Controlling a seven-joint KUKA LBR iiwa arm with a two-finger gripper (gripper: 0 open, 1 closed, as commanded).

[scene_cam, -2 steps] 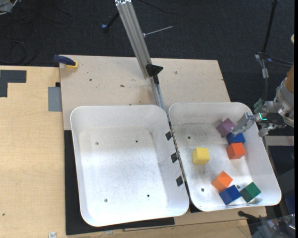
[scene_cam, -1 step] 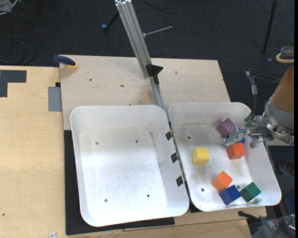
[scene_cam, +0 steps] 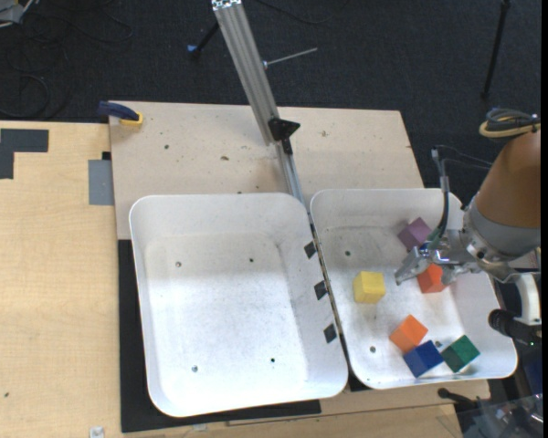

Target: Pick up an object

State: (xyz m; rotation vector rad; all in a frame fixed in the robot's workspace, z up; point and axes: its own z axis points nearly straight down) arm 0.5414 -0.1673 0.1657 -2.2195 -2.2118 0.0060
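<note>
In the right bin [scene_cam: 493,365] lie several small blocks: a yellow cube [scene_cam: 369,286], a purple block [scene_cam: 414,234], a red block [scene_cam: 430,280], an orange cube [scene_cam: 407,332], a blue cube [scene_cam: 424,358] and a green cube [scene_cam: 460,351]. My gripper [scene_cam: 423,263] reaches in from the right and hangs low over the bin, just above and touching the upper left of the red block. The purple block lies right behind it. The gripper's metal parts hide part of the red block.
The left bin [scene_cam: 155,245] stands beside the right one, with black clips [scene_cam: 320,289] along the shared rim. A slanted aluminium rail [scene_cam: 254,71] rises behind the bins. A small yellow-and-blue clamp [scene_cam: 121,113] lies at the board's back left corner.
</note>
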